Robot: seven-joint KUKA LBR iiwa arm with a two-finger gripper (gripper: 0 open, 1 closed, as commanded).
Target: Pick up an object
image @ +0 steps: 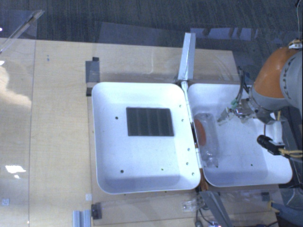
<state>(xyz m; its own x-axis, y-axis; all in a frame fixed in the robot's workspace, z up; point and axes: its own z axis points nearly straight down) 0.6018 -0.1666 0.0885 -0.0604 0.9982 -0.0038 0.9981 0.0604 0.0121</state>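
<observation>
- Grey arm (279, 82) with its orange band enters from the right, over the right bin (246, 169); much of it is cut off by the frame edge.
- Jaws (235, 109): small metallic parts low over the right bin's upper middle, too small and cluttered with cables to read; cannot tell how they stand, nothing visibly between them.
- Clear plastic bottle (207, 138), the likely task object: lies lengthwise along the right bin's left wall, apart from the jaws. Transparent, faint outline, hard to make out; an orange-red patch shows at its left side.
- Left bin (142, 174): shallow, white, rounded corners, with a dark ribbed rectangular panel (149, 122) in its floor.
- Worktop (57, 141): pale wood, glare on the left under a clear sheet.
- Metal bar (187, 56) rises slanted behind the seam between bins.
</observation>
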